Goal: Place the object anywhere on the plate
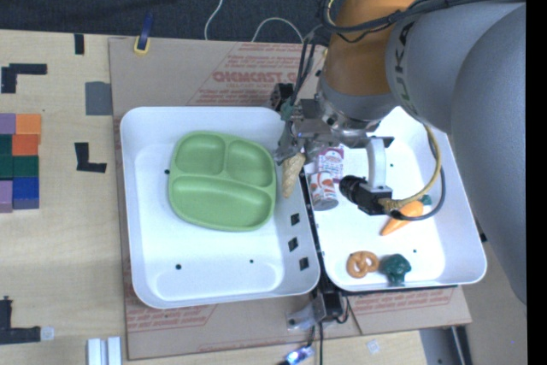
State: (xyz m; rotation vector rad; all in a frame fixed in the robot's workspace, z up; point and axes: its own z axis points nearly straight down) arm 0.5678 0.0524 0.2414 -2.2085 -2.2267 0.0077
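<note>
A green divided plate (pixel 222 182) lies in the left bin (pixel 205 278). My gripper (pixel 291 151) hangs over the wall between the two bins, just off the plate's right rim. A pale tan oblong object (pixel 291 175) hangs down from between its fingers, tilted, with its lower end near the plate's edge. The gripper is shut on this object.
In the right bin (pixel 444 261), a red-and-white can (pixel 325 179) lies just right of the gripper. An orange carrot (pixel 402 220), a pretzel (pixel 361 262) and a dark green piece (pixel 395 267) sit toward the front. Coloured blocks (pixel 21 162) stand at the far left.
</note>
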